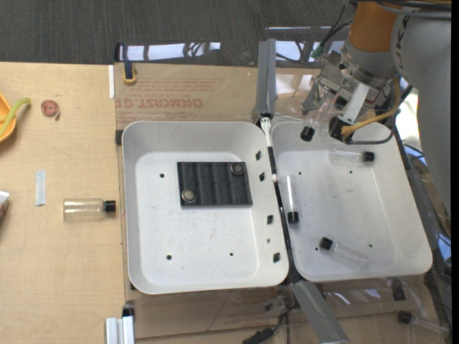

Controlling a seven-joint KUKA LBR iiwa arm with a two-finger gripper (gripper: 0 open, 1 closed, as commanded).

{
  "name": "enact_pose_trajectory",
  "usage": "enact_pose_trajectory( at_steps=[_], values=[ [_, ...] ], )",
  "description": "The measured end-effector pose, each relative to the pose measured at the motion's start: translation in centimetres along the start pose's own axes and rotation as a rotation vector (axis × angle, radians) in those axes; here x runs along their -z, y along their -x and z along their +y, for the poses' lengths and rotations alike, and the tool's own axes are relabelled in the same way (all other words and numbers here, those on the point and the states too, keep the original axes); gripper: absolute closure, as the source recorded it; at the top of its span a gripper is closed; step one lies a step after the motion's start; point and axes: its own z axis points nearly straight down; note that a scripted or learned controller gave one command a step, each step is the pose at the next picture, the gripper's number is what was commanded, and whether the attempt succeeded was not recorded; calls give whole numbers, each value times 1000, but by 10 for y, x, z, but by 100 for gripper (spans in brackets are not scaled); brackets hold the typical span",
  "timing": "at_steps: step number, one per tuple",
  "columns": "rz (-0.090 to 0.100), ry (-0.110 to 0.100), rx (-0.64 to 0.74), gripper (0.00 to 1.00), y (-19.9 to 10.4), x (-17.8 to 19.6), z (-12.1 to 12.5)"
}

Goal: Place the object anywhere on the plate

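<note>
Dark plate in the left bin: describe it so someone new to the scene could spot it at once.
Start at the left bin, the white one farther from the arm. On its floor, a bit above centre, lies the dark plate, a flat ridged rectangle with a small round knob at its upper right corner and another at its lower left. The clear vials in the right bin are see-through tubes with black caps; the plate is dark and flat.

1. Light wooden desk (pixel 57 278) bearing a clear plastic vial with black cap (pixel 89 207).
2. Small round reddish disc (pixel 49 108) near the far edge.
3. Yellow-orange rounded item (pixel 6 120), cut off at left.
4. Brown cardboard sheet (pixel 190 95) behind the bins.
</note>
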Motion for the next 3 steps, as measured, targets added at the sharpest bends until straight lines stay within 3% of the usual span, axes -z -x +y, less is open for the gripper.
enact_pose_trajectory(
  at_steps=[1,2,3],
  values=[
    [0,-1,140,100,56,-67,-79],
    [0,1,95,100,18,-30,-19],
    [1,2,-13,100,86,44,40]
  ],
)
